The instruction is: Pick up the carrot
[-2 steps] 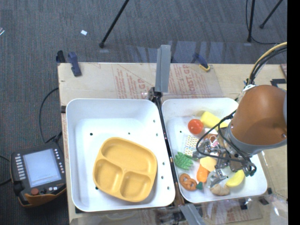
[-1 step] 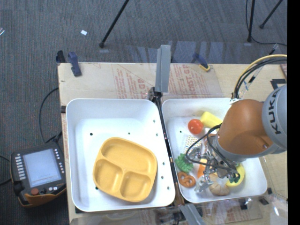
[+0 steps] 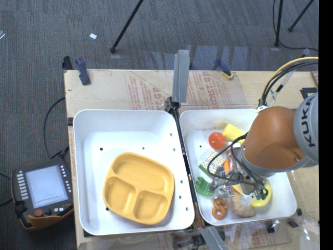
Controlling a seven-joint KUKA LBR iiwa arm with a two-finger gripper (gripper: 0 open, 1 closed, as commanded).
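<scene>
Where claw (image 3: 230, 183) hangs, carrot (image 3: 228, 165) lies just above.

Two bins sit side by side on the tabletop (image 3: 130, 85). In the left bin (image 3: 88, 134) a divided plate (image 3: 138, 188) lies toward 5 o'clock. The right bin (image 3: 195, 121) holds a tomato (image 3: 216, 139) at 10 o'clock, a pretzel (image 3: 219, 208) at 6, the arm (image 3: 273, 139) overhanging from 3

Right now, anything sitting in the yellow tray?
No. The yellow tray lies in the left bin with all its compartments bare; the food items sit in the right bin.
</scene>
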